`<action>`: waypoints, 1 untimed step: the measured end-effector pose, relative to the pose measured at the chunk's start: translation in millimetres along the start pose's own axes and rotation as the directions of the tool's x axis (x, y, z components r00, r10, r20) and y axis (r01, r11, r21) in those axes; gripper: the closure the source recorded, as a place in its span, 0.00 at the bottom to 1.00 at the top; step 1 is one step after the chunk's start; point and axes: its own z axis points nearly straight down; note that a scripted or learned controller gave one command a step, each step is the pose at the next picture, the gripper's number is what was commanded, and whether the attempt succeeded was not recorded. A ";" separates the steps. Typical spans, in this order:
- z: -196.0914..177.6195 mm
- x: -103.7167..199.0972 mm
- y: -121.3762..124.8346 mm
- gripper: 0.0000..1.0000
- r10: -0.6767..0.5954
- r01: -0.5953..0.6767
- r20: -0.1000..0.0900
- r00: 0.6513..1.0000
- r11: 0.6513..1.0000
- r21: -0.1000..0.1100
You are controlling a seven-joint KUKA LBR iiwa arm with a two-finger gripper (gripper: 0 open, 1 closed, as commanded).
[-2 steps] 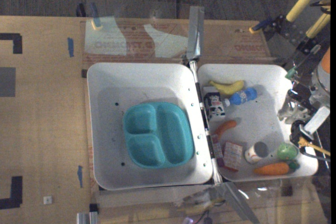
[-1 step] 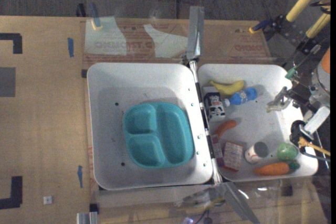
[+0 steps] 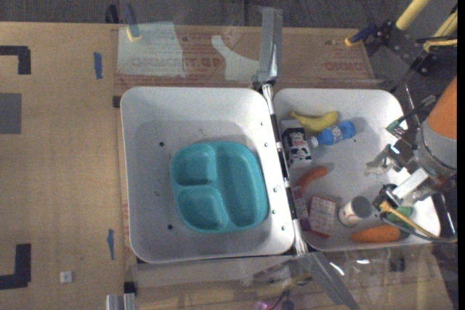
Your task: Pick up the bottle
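- Find the bottle (image 3: 336, 133) on its side in the far half of the right bin (image 3: 378, 102) — just beside the banana (image 3: 314, 120), perhaps touching.
- Read its long axis as nearly across the view, slightly tilted: blue end toward the arm's side, pale labelled end toward the cow-patterned carton (image 3: 296, 145).
- Judge it loosely dropped rather than stood, hence flat among the clutter.
- See the gripper (image 3: 392, 160) near the bin's right wall, apart from the bottle — cannot tell how far open, nor whether anything is held.
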 end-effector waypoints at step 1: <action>80.8 43.7 32.0 0.00 -0.057 0.057 -0.005 0.998 0.998 -0.009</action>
